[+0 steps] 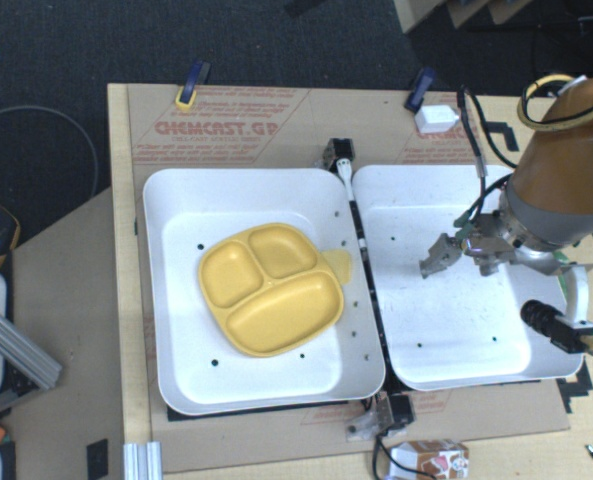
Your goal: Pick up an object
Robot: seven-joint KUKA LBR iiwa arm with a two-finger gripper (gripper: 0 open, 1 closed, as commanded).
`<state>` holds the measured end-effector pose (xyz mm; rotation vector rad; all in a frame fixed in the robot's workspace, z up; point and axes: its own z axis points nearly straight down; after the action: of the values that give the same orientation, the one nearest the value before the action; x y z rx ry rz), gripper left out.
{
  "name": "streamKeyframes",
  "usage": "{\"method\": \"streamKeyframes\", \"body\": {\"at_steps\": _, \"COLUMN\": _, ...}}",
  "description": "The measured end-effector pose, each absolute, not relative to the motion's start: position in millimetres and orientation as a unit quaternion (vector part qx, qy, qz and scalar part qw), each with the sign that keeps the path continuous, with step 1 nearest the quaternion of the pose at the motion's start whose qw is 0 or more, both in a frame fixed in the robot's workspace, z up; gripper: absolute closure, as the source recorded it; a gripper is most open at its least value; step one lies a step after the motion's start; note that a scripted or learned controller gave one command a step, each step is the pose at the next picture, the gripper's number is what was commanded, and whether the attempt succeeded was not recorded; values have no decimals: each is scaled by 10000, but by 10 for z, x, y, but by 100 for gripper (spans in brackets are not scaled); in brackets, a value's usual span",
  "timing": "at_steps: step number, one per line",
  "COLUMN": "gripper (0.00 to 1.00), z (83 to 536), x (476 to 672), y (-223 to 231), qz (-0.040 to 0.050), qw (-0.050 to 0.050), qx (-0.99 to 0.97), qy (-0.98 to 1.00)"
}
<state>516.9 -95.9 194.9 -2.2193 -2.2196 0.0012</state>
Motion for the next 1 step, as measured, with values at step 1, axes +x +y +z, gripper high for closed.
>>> {"method": "streamKeyframes", "body": {"at_steps": 1, "gripper": 0, "z": 2222, "x": 4775, "y": -219, "qz": 2, "qw": 30, "qx": -7047, "qy": -7095}}
